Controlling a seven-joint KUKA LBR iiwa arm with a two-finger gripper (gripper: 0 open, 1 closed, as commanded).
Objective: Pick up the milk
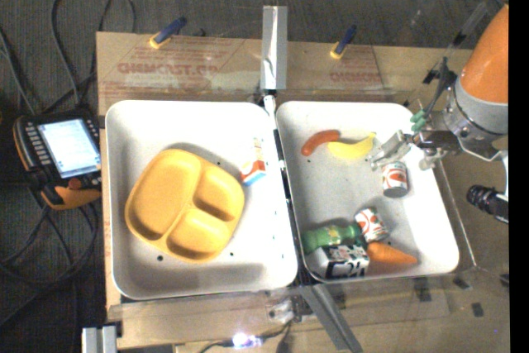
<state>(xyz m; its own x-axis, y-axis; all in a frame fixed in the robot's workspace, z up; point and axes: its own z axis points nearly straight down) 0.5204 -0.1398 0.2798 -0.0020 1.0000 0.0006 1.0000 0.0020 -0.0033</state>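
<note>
Milk (254, 170) beside tray (185, 202), left bin (124, 260)

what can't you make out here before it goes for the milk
- Gripper: small and blurred over the right bin; open or shut is unclear.
- Milk carton: partly behind the yellow tray; print too small to read.
- Dark carton: green bottle and bin wall cover it.
- Arm: cut off by the right edge.

Yellow tray (185, 205), white bins (132, 260), red sausage (319, 141), yellow banana (350, 148), orange carrot (392, 256), green bottle (331, 236).
</note>
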